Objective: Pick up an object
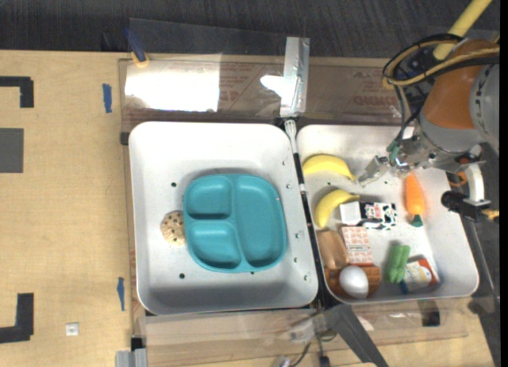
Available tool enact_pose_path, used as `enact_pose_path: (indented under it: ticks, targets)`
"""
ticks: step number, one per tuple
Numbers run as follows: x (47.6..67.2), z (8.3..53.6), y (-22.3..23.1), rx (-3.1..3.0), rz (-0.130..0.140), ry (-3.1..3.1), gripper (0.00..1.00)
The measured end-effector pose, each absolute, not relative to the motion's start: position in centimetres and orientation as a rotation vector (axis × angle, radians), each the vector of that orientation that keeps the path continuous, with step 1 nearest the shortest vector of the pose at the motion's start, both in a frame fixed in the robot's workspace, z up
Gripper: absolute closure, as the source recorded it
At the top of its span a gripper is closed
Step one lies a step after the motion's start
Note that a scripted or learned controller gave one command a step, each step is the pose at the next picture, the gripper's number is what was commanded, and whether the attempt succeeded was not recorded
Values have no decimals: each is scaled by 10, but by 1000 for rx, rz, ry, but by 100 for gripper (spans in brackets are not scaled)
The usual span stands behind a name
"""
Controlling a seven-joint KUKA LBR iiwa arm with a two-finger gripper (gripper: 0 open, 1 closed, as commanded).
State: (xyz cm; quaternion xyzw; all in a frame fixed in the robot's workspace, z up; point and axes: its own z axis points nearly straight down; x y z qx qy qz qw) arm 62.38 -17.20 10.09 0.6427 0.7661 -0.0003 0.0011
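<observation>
My gripper (373,169) hangs over the upper part of the right bin (464,258), just right of a yellow banana (325,168) and above a small cow-patterned carton (370,213). Nothing shows in its grasp. A second banana (332,203) lies below the first. An orange carrot (414,196) rests to the gripper's lower right. Lower in the bin lie a red-and-white box (358,246), a green vegetable (397,263), a white egg (355,280) and a colourful packet (420,273).
The left bin (151,159) holds a teal divided plate (236,221) with a cookie (173,227) at its left side. A clear plastic sheet (206,83) and a metal bracket (295,75) stand behind the bins. Cables (409,63) loop by the arm.
</observation>
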Motion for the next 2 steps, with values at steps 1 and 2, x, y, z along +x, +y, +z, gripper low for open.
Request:
enact_pose_path:
  ticks: [1,2]
  targets:
    - [642,173,-225,2133,1,2299,0]
    - [600,111,-215,2116,7,2340,0]
